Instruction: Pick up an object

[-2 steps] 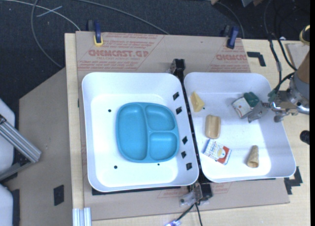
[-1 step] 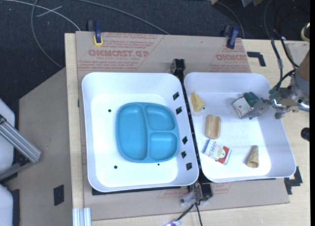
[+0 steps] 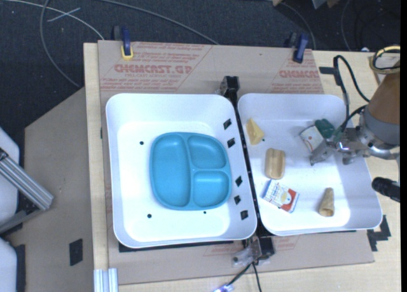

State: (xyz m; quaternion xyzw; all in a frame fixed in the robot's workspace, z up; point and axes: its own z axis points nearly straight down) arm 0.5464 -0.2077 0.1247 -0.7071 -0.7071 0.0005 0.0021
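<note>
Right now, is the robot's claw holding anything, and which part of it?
It cannot be told. The grey two-finger gripper hangs in the right white bin beside a small grey-and-green object, the hold unclear.

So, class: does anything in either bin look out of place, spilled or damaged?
Nothing stands out. The blue divided plate lies flat in the left bin. The small items, including a little carton, lie loose in the right bin, none spilled.

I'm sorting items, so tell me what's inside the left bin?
The left bin holds one blue divided plate, lying flat with three compartments that look bare. Whatever bin floor lies beneath the plate is covered.
</note>
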